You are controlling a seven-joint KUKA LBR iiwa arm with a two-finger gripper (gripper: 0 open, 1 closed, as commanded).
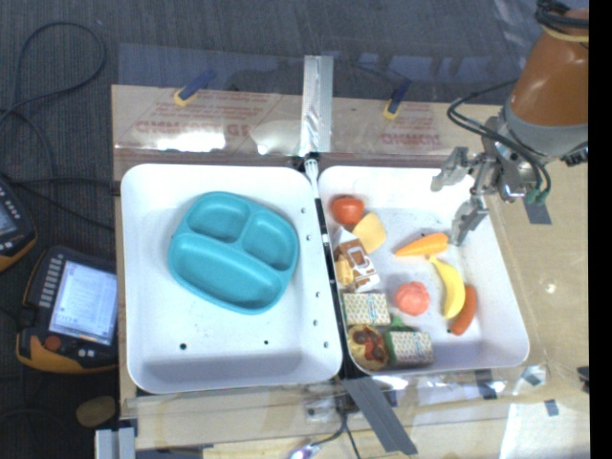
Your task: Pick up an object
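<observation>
Low in the frame, the right bin (497, 338) holds toy food — snack packets (400, 347), tomato (412, 297), banana (451, 288), carrot (423, 245). Left bin (139, 285) carries a teal divided plate (234, 250). Upper right, the claw (460, 199) hangs spread wide, holding nothing, just above the carrot.

Blue divided plate (234, 250) sits in left white bin (143, 352), tilted a bit. Handheld pendant w/ lit screen (72, 304) lies on dark floor left of table (564, 285); black cable (48, 75) loops above it. Two blue-yellow clamps (194, 86) (396, 98) pin clear sheet at back edge.
</observation>
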